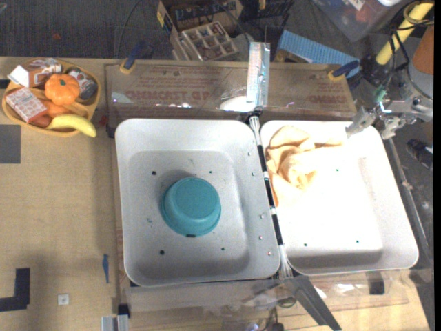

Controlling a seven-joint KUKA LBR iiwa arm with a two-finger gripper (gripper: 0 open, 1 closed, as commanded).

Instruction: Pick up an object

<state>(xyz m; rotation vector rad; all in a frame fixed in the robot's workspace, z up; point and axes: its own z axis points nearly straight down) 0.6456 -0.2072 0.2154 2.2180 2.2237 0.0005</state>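
Item one: a teal bowl (191, 205), set upside down at the centre of the left bin (134, 143), left of frame centre, so that only its smooth base was offered from above; it was judged an awkward shape to pinch.

Item two: a yellow cloth (295, 158), heaped in the upper left corner of the right bin (386, 247), against the wall shared by the two bins. Crumpled folds were judged easier to catch.

Item three: the gripper (360, 124), held at the upper right of the frame over the right bin's far rim, beside the cloth's upper right edge. Nothing was seen held in it; its spread could not be told.

Item four: a fruit basket (49, 98), upper left, off the bins.
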